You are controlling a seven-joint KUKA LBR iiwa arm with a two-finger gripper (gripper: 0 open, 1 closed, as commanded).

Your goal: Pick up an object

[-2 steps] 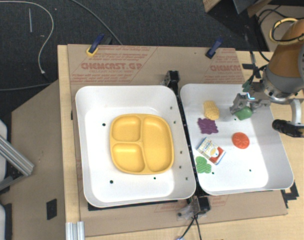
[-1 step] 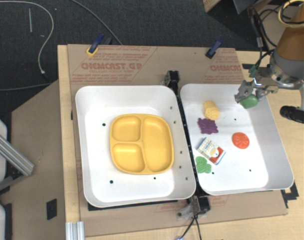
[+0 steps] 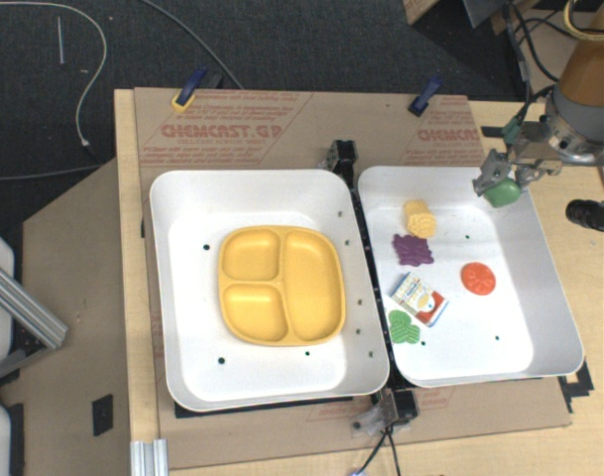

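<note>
**Gripping a green piece over the right bin**

Hanging at the upper right of the frame, the tool [image 3: 502, 184] has its fingers closed around a small green object [image 3: 503, 192], above the right bin's [image 3: 540, 350] upper right corner. Lower in that bin lie a yellow piece [image 3: 419, 218], a purple piece [image 3: 413, 250], a red-orange disc [image 3: 478, 279], a small packet [image 3: 419, 297] and a green leaf shape [image 3: 404, 327]. The left bin [image 3: 182, 226] holds a yellow divided plate [image 3: 281, 285].

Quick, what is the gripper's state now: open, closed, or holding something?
Gripper: closed on a small green object, raised over the right bin's far corner.
</note>
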